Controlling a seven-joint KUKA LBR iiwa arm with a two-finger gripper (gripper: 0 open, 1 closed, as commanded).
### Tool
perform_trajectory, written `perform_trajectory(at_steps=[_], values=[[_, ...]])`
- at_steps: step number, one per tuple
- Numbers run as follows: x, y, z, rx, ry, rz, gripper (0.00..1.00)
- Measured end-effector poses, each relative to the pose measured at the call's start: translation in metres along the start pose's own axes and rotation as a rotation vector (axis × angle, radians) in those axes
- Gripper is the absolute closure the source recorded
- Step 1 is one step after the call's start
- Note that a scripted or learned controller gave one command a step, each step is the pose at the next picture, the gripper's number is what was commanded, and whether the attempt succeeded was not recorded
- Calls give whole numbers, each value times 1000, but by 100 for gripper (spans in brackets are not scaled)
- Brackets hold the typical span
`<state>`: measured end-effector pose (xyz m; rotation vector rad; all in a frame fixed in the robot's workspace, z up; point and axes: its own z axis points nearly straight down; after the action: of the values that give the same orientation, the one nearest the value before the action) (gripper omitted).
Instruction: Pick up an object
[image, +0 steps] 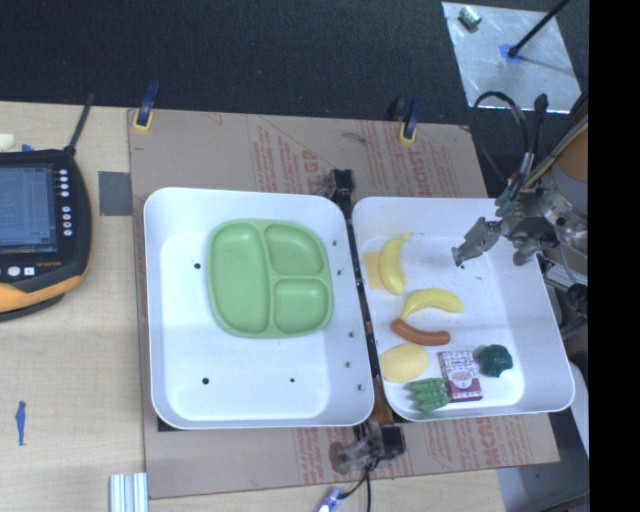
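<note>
**Gripper open above the right bin, toys lying untouched below**

The candidate objects all lie in the right bin (520, 300), gathered in its left and lower part. A banana (392, 263) sits nearest the bin's left wall, upright in the view, with a pale yellow piece (372, 268) tucked just beside it. A second banana (433, 301) lies lower and to the right, and a red sausage (421, 334) rests just under it. Below that come a yellow lemon-like piece (404, 362), a green leafy vegetable (428, 396), a small red-and-white carton (460, 377) and a dark green broccoli (493, 359), the last three close together along the bin's near edge.

The gripper (497, 246) hovers over the bin's upper right area, well apart from the toys, its two fingers spread with nothing between them.

The left bin (180, 330) holds a green divided plate (270, 277). A teach pendant (35, 235) lies on the bench at far left.
</note>
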<state>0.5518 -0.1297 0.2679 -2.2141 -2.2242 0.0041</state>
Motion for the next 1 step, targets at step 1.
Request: perform_trajectory(at_steps=[1], values=[[-7,12,158,2,-1,1,0]])
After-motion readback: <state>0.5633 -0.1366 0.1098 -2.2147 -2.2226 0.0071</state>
